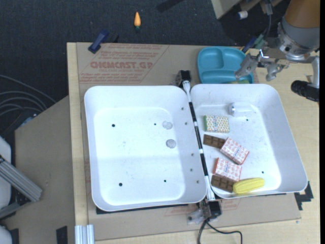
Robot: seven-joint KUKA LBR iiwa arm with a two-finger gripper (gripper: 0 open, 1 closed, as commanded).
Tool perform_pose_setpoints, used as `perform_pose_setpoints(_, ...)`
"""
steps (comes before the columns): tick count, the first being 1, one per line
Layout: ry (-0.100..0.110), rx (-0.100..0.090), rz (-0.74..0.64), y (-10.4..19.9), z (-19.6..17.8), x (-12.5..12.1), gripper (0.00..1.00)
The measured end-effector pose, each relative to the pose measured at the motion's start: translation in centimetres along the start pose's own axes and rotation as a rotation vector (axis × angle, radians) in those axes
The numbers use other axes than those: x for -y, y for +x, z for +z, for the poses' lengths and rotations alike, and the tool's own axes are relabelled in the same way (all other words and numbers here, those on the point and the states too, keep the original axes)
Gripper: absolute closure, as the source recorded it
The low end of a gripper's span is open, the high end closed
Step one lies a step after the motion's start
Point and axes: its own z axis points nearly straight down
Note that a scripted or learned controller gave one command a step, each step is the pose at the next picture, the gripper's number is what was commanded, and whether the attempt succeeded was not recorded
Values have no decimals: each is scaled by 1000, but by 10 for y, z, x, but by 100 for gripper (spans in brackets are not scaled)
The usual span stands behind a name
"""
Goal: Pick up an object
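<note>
Snack packets and other small things lie in the right bin [284, 131]: a green-and-white packet [217, 123] near the divider, a brown bar [214, 142] just below it, two red-and-white patterned packets [234, 150] [227, 169] further toward the front, another brown bar [222, 182] at the front edge, and a yellow corn cob [248, 185] touching that bar's right end. Print on the packets is too small to read. A clear, pale thing [238, 108] lies near the bin's back wall. The left bin [96, 136] has two small greyish discs [167, 125] [171, 144] on its floor. Red lettering on the cardboard sheet [127, 60] under the bins seems to read "CHEMCAST GP". The gripper [260, 65] hangs above the bench at the back right, over the edge of a blue divided tray [218, 62], well apart from the packets; its fingers look spread with nothing between them.
</note>
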Motion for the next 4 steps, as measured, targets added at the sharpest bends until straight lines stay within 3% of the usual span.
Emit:
perform_pose_setpoints(1,2,0,0,24,145,-8,0)
perform_pose_setpoints(2,-8,1,0,29,187,33,0)
perform_pose_setpoints(3,-14,2,1,28,176,31,100)
perform_pose_setpoints(4,-13,2,2,28,176,32,0)
